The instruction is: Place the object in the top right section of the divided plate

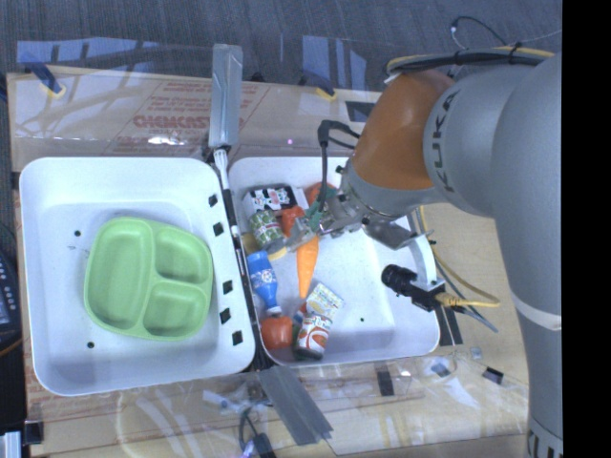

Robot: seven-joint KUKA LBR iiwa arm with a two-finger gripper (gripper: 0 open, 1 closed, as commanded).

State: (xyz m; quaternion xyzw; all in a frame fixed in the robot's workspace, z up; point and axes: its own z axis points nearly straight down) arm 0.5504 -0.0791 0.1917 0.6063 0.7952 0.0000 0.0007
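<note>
Currently on the desk (115,113): two white bins, side by side.

Left bin (57,189): one green divided plate (148,277), lying flat near the bin's middle. Three sections, one large on the left side and two smaller on the right. Nothing lies in any section.

Right bin (410,327): a cluster of small items along its left half.
- Carrot (305,265), orange, lying lengthwise near the bin's middle, thick end toward the end effector.
- Blue bottle (264,280), just left of the carrot, against the bin's left wall.
- Tomato (277,332), red, at the bottom left, touching the bottle's lower end.
- Can (313,335), with a red and white label, just right of the tomato.
- Packet (323,300), pale with green print, just above the can.
- Black and white carton (272,197) at the top left.
- Greenish jar (263,225), below the carton.

Arm (477,132): grey with an orange band, reaching in from the right and covering the bin's upper right part. End effector (320,216): low over the cluster, at the carrot's upper end and beside a red item (293,216). Finger spread cannot be told; no item is seen between them. A black fitting (409,284) with cables hangs over the bin's right rim.
</note>
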